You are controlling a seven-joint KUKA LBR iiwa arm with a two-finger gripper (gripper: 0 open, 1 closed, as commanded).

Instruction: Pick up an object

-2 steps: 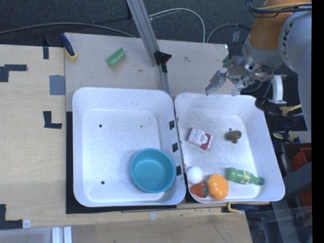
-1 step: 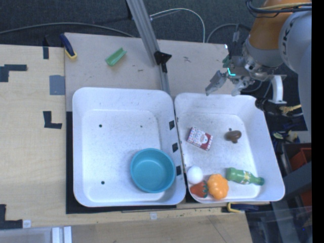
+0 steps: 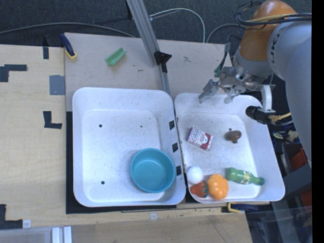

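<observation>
The grey arm (image 3: 283, 39) with its orange band reaches in from the right, and its claw (image 3: 218, 94) hangs over the far rim of the right bin (image 3: 268, 151), its two fingers (image 3: 206, 93) spread wide apart with nothing between them. Below it, in that bin, lie the things to pick from: a small red-and-white carton (image 3: 199, 138) sits near the middle, tilted a little, and a small brown object (image 3: 233, 135) (too small to name) lies to its right, well apart from it. Along the near edge a white egg-shaped ball (image 3: 195, 174) touches a red piece (image 3: 199, 189), which is pressed against an orange pepper-shaped toy (image 3: 218, 186); just to the right of that lies a green bottle (image 3: 244, 176) on its side, its neck pointing right. None of these touch the claw. The left bin (image 3: 101, 110) holds a blue bowl (image 3: 152, 170), upright, in its near right corner. On the counter (image 3: 30, 135) beyond the bins lies a green block (image 3: 115, 56), and a blue-and-yellow clamp (image 3: 68, 46) sits at the board's far left corner. A grey metal post (image 3: 147, 29) rises slantwise between the two bins' far edges, and dark tape marks dot the counter on the left.
</observation>
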